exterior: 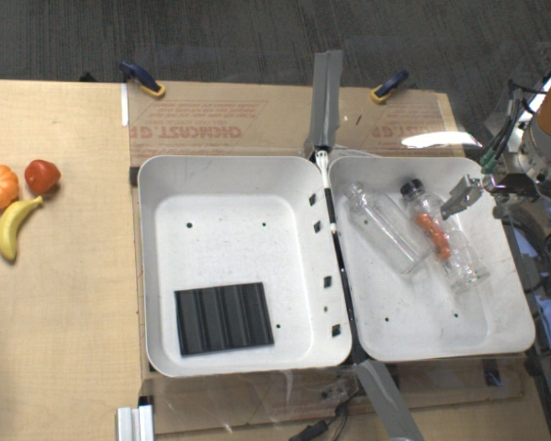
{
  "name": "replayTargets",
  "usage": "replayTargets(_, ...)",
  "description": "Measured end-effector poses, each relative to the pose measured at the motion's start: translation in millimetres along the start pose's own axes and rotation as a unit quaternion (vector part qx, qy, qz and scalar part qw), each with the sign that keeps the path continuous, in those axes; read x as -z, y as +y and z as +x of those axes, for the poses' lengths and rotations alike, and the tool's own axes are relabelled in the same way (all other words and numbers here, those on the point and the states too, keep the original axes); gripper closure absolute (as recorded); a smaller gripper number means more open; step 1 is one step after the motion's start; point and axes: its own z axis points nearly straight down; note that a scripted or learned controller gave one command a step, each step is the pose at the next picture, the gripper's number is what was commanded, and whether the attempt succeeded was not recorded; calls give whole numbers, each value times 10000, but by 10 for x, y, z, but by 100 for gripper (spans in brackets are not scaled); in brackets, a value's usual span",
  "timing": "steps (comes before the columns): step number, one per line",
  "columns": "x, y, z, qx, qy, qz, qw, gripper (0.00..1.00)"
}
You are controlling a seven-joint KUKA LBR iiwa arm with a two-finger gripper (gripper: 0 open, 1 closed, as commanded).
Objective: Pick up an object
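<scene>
Claw (466, 194) is seen at the right bin's (496, 333) 2 o'clock edge; finger state cannot be told. Two clear bottles (384, 226), one with an orange thing (434, 231) inside, are found mid-bin. Left bin (165, 246): black ridged block (224, 317) at 6 o'clock.

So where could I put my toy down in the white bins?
Left bin: bare floor above and right of the black tray. Right bin: bare front strip below the bottles. It is crowded around the bottles, with the gripper at that bin's right rim.
</scene>
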Motion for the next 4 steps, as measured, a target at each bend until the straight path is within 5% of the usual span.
replayTargets(1,-1217,354,-120,133,-27,-112,9998,0)
replayTargets(2,-1714,924,-242,690,-7,-17,9976,0)
replayTargets(3,-1601,936,-245,690,-14,-36,9976,100)
replayTargets(4,-872,995,197,1133,-4,-18,9936,100)
